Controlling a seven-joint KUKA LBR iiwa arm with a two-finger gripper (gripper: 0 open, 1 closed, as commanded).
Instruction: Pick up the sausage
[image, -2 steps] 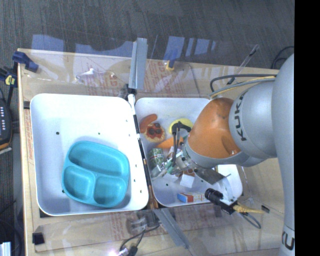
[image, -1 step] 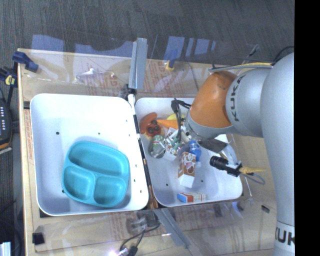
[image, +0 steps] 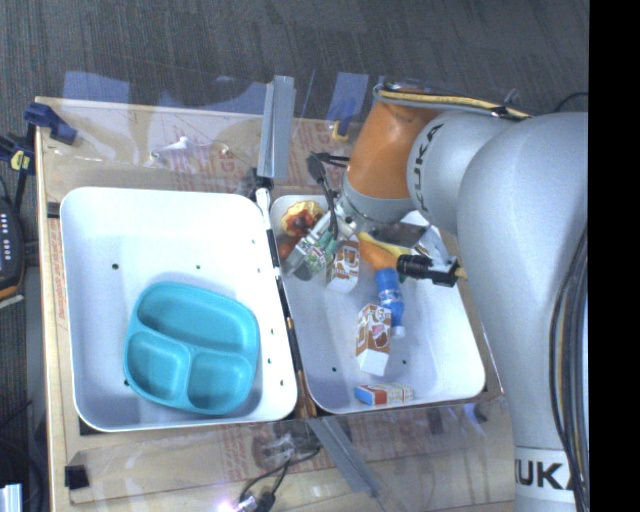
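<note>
Camera view showed the tool (image: 318, 238) low over the sausage (image: 297, 245) at the right bin's (image: 452, 372) far-left corner; its opening could not be told, and centring mattered.

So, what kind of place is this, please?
Probably a robot test bench in a lab: two shallow white bins side by side, a grey robot arm with an orange band, and cables at the bench edge.

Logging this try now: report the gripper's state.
Gripper: cannot be told. It is low at the far left corner of the right bin, among the items piled there.
</note>
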